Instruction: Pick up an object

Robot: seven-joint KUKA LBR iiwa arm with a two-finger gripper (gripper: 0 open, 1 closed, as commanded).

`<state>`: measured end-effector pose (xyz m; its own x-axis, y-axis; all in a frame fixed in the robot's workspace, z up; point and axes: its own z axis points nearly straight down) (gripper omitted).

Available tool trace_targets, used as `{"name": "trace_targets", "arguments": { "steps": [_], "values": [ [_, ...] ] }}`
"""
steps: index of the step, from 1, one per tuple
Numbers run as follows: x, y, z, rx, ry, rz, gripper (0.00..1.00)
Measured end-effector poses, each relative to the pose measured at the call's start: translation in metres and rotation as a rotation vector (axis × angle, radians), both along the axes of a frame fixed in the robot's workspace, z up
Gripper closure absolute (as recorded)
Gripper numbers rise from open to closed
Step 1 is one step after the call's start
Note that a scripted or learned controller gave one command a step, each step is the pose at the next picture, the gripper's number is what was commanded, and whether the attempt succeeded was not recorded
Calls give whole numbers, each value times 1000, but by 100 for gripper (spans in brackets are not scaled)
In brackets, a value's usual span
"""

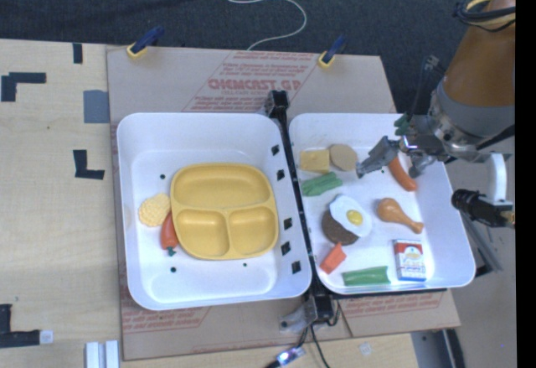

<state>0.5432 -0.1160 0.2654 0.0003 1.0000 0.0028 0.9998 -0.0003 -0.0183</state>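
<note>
Two white bins; pincer (392,158) over right bin (444,215), fingers spread, grasping nothing, beside orange carrot (404,175).

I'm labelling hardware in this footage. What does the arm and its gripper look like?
The arm is a thick rounded body, orange-brown on top, with a grey section below toward the wrist. A yellow-edged ring shows near its top. The gripper is dark grey metal with two slim fingers. A black fitting sticks out below the wrist.

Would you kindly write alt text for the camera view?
The gripper hovers over the right bin of toy food, near an orange carrot, a fried egg and a drumstick. The left bin holds a yellow divided plate.
</note>
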Motion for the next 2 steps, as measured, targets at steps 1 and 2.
{"name": "trace_targets", "arguments": {
  "steps": [1, 2],
  "values": [
    [2, 0, 5, -2, -10, 2, 0],
    [2, 11, -51, -1, -5, 1, 0]
  ]
}}
